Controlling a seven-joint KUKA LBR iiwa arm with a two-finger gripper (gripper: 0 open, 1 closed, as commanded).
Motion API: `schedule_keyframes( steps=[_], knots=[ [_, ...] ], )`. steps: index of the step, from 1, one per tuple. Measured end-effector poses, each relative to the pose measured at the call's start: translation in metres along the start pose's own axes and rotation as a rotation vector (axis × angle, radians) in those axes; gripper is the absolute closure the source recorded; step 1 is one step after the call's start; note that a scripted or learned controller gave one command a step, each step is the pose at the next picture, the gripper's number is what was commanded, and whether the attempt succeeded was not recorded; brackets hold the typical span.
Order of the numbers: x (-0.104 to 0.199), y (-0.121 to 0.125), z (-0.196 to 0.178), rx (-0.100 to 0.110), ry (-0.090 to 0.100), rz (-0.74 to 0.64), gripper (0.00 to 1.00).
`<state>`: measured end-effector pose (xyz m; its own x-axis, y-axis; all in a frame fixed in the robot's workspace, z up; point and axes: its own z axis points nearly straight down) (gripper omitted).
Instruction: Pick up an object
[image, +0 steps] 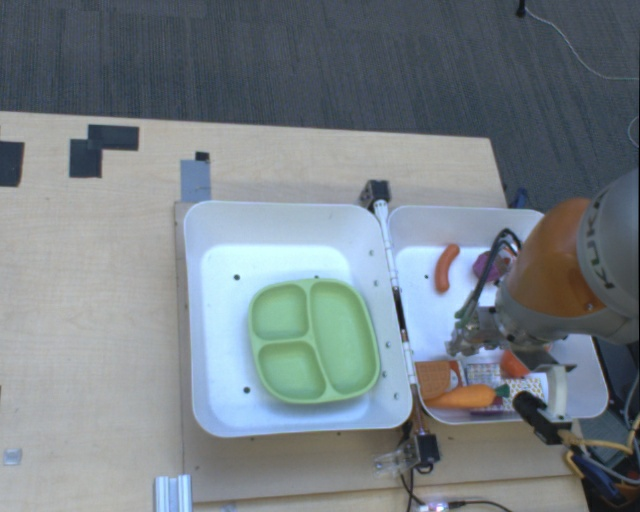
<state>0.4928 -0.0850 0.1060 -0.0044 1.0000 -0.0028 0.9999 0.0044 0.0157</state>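
Note:
My gripper (467, 336) hangs low over the right bin (418, 262), near its front half, with the grey and orange arm above it hiding part of the bin. Just in front of the gripper lie a brown square piece (435, 377), an orange carrot (464, 398) and a patterned flat pack (490, 374). A small orange-red piece (514, 364) peeks out beside the wrist. Farther back, a red-orange sausage (445, 268) lies apart from the gripper, and a purple item (489, 265) sits partly behind the arm.
The left bin (215, 300) holds a green three-part plate (314, 340). A metal divider rail (392, 290) runs between the two bins. Black marks and a grey block (196, 180) sit on the bench at the back left.

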Motion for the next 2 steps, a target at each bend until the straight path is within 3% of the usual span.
schedule_keyframes(
  steps=[1, 2],
  knots=[
    [0.000, 0.000, 0.000, 0.000, 0.000, 0.000, 0.00],
    [-0.003, -0.004, 0.020, 0.009, 0.003, 0.003, 0.00]
  ],
)
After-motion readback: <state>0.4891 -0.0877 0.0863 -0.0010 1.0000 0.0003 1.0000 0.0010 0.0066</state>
